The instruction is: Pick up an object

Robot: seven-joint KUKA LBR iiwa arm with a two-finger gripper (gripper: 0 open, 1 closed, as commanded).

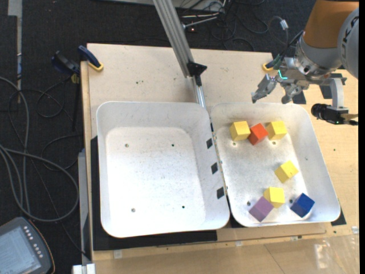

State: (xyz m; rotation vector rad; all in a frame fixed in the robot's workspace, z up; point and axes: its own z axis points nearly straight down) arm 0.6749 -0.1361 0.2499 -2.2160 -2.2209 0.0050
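Observation:
My gripper (278,91) hangs open above the far edge of the right bin (319,153), its two fingers spread apart with nothing between them. Below it in that bin sit a yellow cube (240,130), a red cube (258,133) and another yellow cube (277,129) in a row near the far side. A third yellow cube (286,170) lies mid-bin. Near the front edge are a yellow cube (275,196), a purple cube (261,209) and a blue cube (302,205).
The left bin (114,153) stands beside the right one. A slanted metal pole (174,30) runs from the back down to the bins' shared far corner. Blue-yellow clamps (88,57) sit at the bench's far left.

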